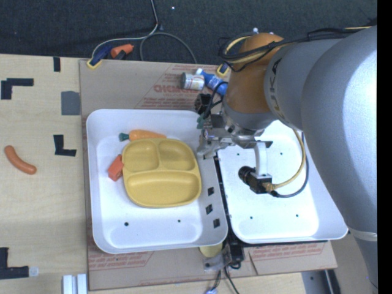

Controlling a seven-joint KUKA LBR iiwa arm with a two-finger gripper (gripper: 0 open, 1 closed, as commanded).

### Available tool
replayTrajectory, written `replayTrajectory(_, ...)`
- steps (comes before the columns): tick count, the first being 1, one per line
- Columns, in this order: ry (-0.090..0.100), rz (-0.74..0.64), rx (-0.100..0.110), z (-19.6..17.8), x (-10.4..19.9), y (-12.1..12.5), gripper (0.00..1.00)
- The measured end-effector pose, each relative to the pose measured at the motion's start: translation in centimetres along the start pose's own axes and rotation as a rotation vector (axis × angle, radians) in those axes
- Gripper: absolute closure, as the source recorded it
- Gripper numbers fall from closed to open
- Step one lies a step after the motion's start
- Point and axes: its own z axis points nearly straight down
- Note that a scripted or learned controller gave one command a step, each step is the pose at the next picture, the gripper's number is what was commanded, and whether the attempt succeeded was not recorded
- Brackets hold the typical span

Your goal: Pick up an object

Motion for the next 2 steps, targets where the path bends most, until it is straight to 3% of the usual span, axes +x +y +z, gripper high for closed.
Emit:
replayTrajectory(1, -0.001, 0.004, -0.002, 0.0, -0.3, 0.1, 0.00)
replayTrajectory(2, -0.003, 0.011, 0.000, 0.0, -6.3, -4.9, 0.00)
